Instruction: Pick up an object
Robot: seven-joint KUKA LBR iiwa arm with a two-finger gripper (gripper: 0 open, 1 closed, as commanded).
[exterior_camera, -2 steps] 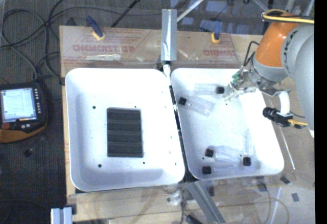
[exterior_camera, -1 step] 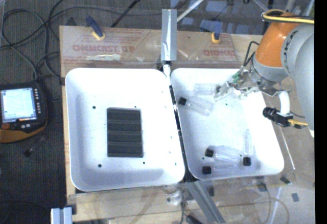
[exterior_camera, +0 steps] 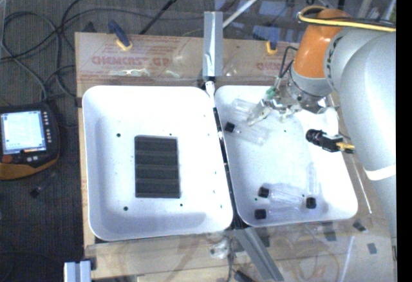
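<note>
My hand hangs over the far part of the right bin; I cannot tell its grasp. Just left of it lies a clear plastic piece, long axis slanting toward the bin's divider edge. Bare white floor opens nearer the front.

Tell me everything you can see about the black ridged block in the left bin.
The black ridged block is a flat, dark rectangle with four raised bands running across it, matte and plastic or rubber in look. It lies flat near the middle of the left bin, long side running up the view, touching nothing but the bin floor.
</note>
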